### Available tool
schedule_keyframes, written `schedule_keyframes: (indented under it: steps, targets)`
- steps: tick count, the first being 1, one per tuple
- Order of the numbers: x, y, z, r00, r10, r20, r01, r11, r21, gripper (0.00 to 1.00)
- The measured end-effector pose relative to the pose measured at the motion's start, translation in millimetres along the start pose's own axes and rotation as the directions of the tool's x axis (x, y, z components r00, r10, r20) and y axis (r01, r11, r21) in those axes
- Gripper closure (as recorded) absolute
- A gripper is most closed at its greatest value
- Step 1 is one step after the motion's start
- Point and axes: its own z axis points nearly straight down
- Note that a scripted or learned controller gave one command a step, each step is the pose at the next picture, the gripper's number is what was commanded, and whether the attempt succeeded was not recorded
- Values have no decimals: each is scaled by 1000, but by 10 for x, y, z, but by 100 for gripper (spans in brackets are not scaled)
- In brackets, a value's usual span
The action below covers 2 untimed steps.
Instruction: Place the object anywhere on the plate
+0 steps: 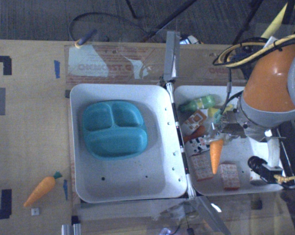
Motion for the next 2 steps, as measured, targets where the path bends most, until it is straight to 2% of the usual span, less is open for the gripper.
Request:
schedule_keyframes:
  steps: [1,2]
  targets:
    - [870,244,-9,995,-96,-1,96,995,-2,100]
    - [1523,859,57,1000,24,-1,-24,1000,-1,100]
